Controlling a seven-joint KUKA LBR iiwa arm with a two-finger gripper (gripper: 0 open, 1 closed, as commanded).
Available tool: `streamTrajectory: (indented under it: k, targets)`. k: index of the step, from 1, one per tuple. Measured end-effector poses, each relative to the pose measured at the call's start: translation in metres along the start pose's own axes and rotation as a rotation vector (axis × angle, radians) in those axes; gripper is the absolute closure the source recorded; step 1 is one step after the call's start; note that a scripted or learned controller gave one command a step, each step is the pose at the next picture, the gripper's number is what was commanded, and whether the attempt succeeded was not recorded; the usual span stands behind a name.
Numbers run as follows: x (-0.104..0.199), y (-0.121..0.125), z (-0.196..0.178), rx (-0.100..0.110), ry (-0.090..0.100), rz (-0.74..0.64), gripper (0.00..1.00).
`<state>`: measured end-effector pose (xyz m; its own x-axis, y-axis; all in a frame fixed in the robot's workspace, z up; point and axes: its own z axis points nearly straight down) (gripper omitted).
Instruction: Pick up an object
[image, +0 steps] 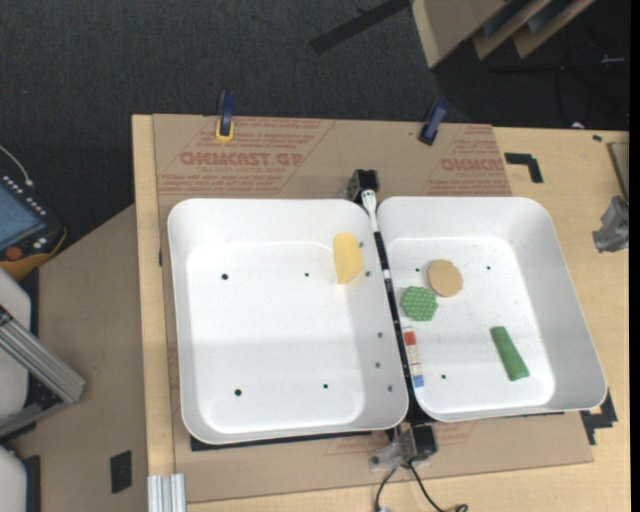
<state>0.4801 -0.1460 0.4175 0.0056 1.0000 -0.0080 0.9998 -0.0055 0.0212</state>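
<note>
Green block (509, 353) is the nearest candidate: it lies flat in the right bin (560, 290), towards the near right corner, set at a slant and well apart from the other items. It looks rigid and light, with long straight sides (a fair surface for two fingers). You should take it across its short width at mid-length; expect it to slide on the smooth white floor if struck off-centre.

Further back, the green round piece (419, 303) sits near the divide between the bins. Its surface appears textured, and it may be soft. The tan disc (445, 278) lies just beside it, possibly touching, so you risk a crowded approach on either one. Both look low and flat, which leaves little edge to grip.

In the left bin (200, 300), the yellow piece (347, 258) rests by the far right wall. You would have poor clearance on that side.

At the right edge of the view, outside the bins, a grey shape is judged to be the gripper (612, 226). Whether it is released or clenched, I cannot tell. Nothing is seen in its hold.
</note>
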Motion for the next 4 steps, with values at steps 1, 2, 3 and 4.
streamTrajectory:
  k: [1, 2, 3, 4]
  targets:
    - [0.083, -0.003, 0.069, 0.027, 0.010, -0.012, 1.00]
    - [0.039, -0.007, 0.178, 0.033, 0.009, 0.000, 1.00]
    - [0.057, -0.008, 0.233, 0.029, 0.011, -0.005, 1.00]
    - [0.081, -0.004, 0.165, 0.015, 0.008, -0.009, 1.00]
